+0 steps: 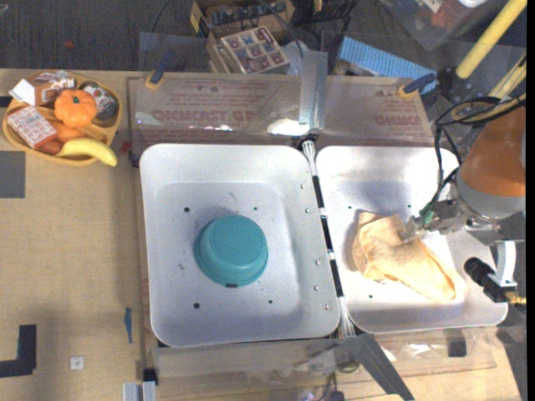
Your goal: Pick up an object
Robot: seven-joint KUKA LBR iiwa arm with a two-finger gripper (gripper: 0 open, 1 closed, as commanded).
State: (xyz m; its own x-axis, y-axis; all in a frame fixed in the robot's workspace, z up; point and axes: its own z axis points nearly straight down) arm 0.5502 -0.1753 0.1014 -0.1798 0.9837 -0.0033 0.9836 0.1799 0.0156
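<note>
Tan cloth (401,256) lay crumpled in the right bin (376,170), and your pincer (415,228) sat low at its upper right edge, apparently touching a fold, likely because a raised crease offers the easiest purchase on something so limp. Whether the pincer was open or closed on the fabric, you could not tell from this angle. A teal bowl (232,250) rested upside down in the left bin (167,170), well apart, so it posed no obstruction.

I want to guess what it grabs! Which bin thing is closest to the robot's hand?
The yellowish cloth in the right bin. The gripper sits right at its top edge, while the teal bowl lies upside down far off in the left bin.
</note>
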